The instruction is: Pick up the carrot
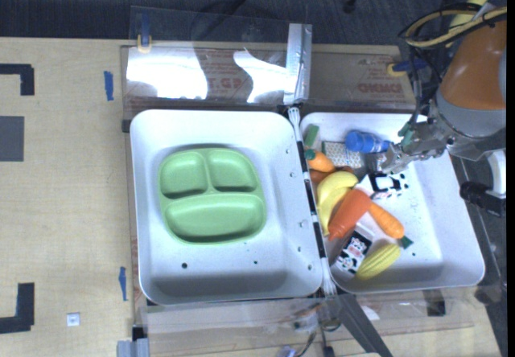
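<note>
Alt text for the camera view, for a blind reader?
The gripper hangs over the right bin, up and right of the carrot lying among toy foods. The left bin holds a green tray.

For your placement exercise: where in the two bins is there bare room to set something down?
Left bin: bare floor around the green tray, widest along the near edge. Right bin: bare floor on the right, past the carrot. Crowded: its left side, where carrot, bananas and blue bottle pile together.
</note>
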You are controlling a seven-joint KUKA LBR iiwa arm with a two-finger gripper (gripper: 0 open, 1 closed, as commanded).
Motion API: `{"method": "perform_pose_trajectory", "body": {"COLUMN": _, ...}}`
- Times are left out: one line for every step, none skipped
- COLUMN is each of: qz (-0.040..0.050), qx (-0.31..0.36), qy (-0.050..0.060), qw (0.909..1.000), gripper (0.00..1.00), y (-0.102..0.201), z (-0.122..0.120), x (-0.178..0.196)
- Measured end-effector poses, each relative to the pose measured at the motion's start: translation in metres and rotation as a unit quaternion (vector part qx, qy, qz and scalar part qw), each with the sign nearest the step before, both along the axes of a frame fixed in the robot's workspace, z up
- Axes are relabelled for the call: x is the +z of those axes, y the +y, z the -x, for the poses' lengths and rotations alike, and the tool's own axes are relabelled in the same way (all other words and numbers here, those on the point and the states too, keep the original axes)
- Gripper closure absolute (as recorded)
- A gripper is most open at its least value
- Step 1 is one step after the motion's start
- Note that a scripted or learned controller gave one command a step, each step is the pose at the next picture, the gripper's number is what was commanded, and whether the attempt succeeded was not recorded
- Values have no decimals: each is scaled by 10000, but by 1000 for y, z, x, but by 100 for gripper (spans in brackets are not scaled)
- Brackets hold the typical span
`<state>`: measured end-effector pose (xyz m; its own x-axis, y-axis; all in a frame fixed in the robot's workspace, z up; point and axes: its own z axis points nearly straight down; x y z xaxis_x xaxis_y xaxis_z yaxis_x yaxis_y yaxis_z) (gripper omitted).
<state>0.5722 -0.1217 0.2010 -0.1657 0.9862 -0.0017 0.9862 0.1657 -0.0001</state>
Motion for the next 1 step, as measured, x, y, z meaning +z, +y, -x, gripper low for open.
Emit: {"method": "perform_pose_trajectory", "body": {"qz": -1, "qx": -1, "qy": 2, "qw": 10000, "gripper": 0, "y": 0, "z": 0, "x": 0}}
